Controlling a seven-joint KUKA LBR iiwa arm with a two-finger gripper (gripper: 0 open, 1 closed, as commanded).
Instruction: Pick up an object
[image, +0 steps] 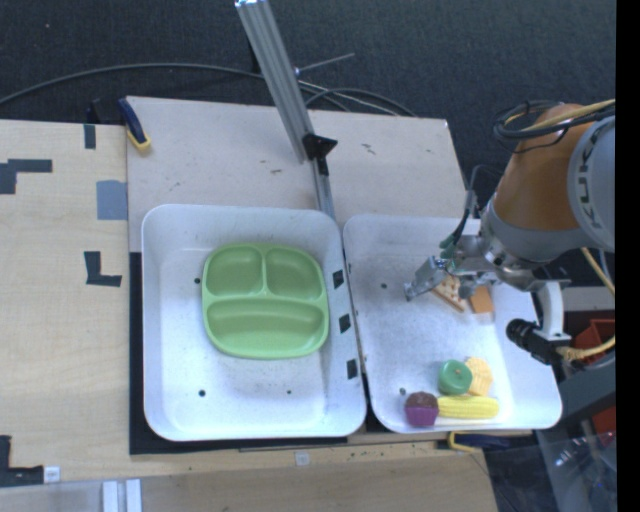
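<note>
Hovering low in the right bin (400, 250), the gripper (432, 280) sits at frame centre-right, its metal fingers pointing left and down over the bin floor. Can't tell whether the fingers are spread or pressed together: they blur into one pale shape. Nothing visibly pinched between them.

Just right of the fingertips, a tan and orange item (470, 296) lies on the bin floor, partly covered by the wrist; whether it touches the gripper is unclear. The arm (545, 195), grey with its orange band, comes in from the right edge of the frame.

Lower in the same bin, near the bottom right corner, a cluster of toy foods: a green round piece (455, 377), an orange-yellow piece (481, 374) just beside it, a yellow corn cob (468, 407) below, and a purple piece (421, 408) touching the cob's left end. That cluster is well apart from the gripper.

Left bin (170, 330) holds a green divided plate (265, 302), three compartments, lying flat around mid-bin.

A slanted metal rail (280, 80) runs down from top centre to the seam between the bins. Blue-handled tool (134, 124) with a yellow tip lies at the upper left of the bench.
</note>
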